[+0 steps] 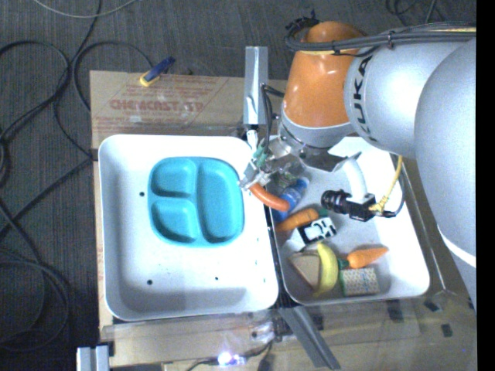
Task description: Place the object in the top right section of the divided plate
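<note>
Carrot (268, 197) dangles from the hand (261, 178), fingers pinched on its upper end, right over the seam between the two bins, carried toward the blue divided plate (195, 201) by the left bin's middle.

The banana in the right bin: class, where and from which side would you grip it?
Grip the banana across its curved middle, from straight above. It lies flat and exposed there, with a wedge-shaped item on one side and a carrot on the other.
</note>
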Robot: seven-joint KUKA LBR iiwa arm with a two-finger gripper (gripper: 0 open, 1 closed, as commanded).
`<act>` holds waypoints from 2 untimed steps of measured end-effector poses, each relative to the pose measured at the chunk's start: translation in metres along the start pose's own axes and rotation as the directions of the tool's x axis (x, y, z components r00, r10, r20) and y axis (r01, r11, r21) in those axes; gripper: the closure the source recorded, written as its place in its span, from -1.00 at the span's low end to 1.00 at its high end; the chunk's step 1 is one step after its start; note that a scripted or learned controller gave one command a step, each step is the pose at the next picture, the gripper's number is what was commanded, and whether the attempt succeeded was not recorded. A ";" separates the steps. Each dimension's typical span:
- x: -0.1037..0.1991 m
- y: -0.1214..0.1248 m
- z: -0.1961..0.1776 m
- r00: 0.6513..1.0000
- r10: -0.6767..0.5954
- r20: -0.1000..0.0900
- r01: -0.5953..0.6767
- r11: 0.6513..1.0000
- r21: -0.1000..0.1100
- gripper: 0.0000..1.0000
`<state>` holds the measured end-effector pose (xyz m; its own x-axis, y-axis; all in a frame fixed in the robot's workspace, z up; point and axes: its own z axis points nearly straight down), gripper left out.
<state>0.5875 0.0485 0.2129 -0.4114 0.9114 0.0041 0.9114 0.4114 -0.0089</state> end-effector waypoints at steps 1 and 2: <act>0.034 0.056 0.034 1.000 -0.011 0.002 0.011 1.000 0.000 1.00; 0.028 0.009 -0.002 0.975 -0.222 0.004 0.222 0.975 0.000 1.00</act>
<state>0.5845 0.0780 0.2146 -0.6031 0.7976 0.0023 0.7976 0.6031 -0.0078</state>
